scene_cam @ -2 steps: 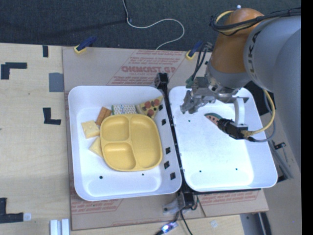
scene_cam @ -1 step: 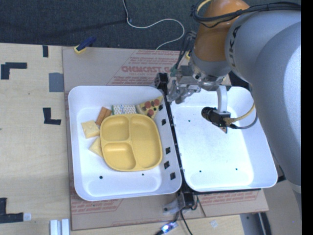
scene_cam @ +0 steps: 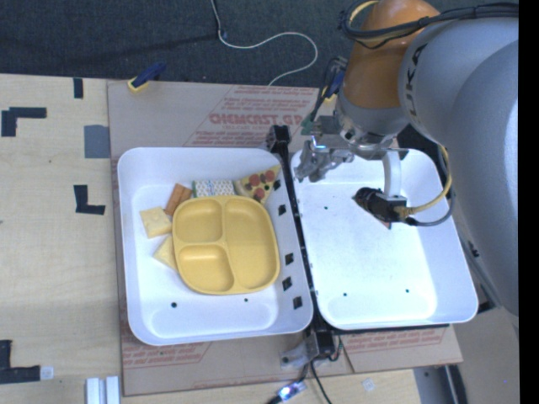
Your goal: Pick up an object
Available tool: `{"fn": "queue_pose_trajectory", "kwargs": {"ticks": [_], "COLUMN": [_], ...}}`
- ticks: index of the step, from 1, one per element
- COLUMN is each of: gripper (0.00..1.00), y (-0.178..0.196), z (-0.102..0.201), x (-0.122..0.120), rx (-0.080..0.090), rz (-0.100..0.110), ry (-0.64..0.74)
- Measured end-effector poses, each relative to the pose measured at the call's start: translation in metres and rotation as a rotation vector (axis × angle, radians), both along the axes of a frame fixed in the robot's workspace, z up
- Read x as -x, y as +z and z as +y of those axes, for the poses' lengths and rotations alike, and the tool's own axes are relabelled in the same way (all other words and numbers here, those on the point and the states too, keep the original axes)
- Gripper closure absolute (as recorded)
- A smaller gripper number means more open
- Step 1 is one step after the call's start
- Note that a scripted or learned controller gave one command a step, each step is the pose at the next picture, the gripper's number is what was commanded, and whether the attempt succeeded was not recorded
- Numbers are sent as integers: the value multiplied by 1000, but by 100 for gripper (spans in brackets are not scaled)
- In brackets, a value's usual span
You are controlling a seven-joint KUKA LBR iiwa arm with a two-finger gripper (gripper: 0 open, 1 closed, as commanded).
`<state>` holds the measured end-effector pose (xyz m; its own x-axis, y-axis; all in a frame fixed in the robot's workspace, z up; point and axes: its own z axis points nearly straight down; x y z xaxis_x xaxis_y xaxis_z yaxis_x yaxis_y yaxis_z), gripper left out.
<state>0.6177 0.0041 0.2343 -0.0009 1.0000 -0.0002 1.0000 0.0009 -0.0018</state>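
Observation:
A yellow divided plate (scene_cam: 226, 244) lies in the left bin (scene_cam: 147, 305). Along its far and left rims sit small play-food pieces: a tan cracker (scene_cam: 156, 221), a brown stick (scene_cam: 177, 198), a green-and-white speckled block (scene_cam: 214, 188) and a piece with red and yellow dots (scene_cam: 259, 181). The gripper (scene_cam: 310, 165) hangs over the far left corner of the right bin (scene_cam: 421, 297), next to the divider between the bins. Nothing shows between its tips.
A black cable clip (scene_cam: 379, 204) with a yellow cable hangs from the arm over the right bin. Black tabs (scene_cam: 290, 263) line the divider. The arm's large grey body covers the right edge. A white cable (scene_cam: 253, 40) lies beyond the bins.

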Motion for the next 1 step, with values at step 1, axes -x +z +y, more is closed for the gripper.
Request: {"fn": "queue_pose_trajectory", "kwargs": {"ticks": [1], "gripper": [100], "y": [-2], "z": [-5], "x": [0], "rx": [1], "rz": [0], "ry": [0]}}
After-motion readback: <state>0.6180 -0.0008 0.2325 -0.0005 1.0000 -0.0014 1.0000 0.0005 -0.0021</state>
